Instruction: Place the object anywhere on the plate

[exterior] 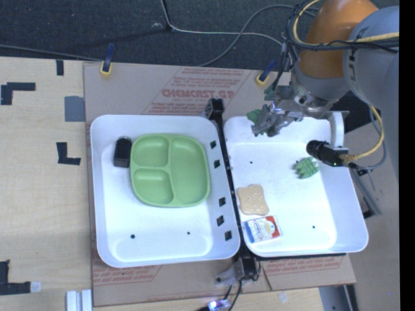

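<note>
1. One claw [264, 126] is what we see first, hanging over the far left corner of the right bin [337, 238]; we cannot tell from this slanted view how it is set, as the tips are small and blurred.
2. Something small and green shows right at the claw, but we cannot tell what it is.
3. Near it, toward the bin's right side, lies a green toy [306, 168], well apart from the plate.
4. Closer to us in the same bin we find a tan slice of bread [253, 199], and just below it a small red and white packet [262, 229].
5. Across the divide, the left bin [155, 251] bears a green sectioned plate [170, 171], with a black block [122, 152] touching its left edge.
</note>
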Tool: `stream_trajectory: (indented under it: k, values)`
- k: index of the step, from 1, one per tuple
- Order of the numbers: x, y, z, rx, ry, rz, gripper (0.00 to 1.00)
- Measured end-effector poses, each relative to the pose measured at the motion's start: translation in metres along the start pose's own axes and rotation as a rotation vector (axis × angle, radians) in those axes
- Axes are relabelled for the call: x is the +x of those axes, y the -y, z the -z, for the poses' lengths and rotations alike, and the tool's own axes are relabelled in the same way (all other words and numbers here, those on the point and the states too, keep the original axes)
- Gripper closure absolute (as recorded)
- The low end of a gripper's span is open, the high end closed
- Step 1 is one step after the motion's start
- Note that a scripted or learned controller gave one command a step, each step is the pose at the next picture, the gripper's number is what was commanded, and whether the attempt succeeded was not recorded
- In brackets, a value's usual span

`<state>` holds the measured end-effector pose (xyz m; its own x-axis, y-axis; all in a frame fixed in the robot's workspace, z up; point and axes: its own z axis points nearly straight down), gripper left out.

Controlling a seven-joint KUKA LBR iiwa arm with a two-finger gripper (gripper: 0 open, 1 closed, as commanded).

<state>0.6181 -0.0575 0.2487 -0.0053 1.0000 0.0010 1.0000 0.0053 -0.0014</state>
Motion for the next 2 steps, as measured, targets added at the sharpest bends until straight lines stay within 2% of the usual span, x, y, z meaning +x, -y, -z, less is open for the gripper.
stream_trajectory:
  k: [1, 2]
  values:
    - [0.052, 0.008, 0.002, 0.001, 0.0, 0.0, 1.0]
    - [0.099, 0.032, -0.012, 0.002, 0.001, -0.001, 1.0]
